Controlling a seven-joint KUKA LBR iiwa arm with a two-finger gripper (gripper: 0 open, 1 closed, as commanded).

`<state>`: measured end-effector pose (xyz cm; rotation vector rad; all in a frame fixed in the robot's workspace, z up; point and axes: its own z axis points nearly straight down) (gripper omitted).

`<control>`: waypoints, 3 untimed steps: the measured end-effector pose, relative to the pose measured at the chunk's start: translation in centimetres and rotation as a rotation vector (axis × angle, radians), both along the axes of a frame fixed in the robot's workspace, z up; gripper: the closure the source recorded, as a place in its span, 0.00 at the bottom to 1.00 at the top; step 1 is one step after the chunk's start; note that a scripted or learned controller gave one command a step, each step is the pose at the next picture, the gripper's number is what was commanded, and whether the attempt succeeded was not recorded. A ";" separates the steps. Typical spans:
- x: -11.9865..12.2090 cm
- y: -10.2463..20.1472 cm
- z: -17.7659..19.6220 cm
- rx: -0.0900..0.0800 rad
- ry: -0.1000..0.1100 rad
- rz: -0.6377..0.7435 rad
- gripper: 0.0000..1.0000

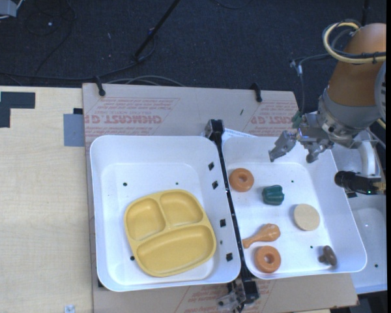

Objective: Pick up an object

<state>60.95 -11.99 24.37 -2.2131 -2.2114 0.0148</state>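
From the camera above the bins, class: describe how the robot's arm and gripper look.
The arm is grey metal with a broad orange band above the wrist and a yellowish cable looped near its top. The gripper is grey, with two thin dark fingers.

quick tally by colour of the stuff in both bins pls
orange: 3, donut, donut, drumstick
green: 1, pepper
tan: 1, cookie
brown: 1, small lump
yellow: 1, tray
total: 7
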 end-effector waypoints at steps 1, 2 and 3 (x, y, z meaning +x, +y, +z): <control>0.2 0.0 0.7 -0.001 -0.012 0.002 0.00; 0.8 -0.7 -4.9 -0.002 -0.009 0.001 0.00; 0.8 -0.8 -9.3 -0.001 -0.008 0.001 0.00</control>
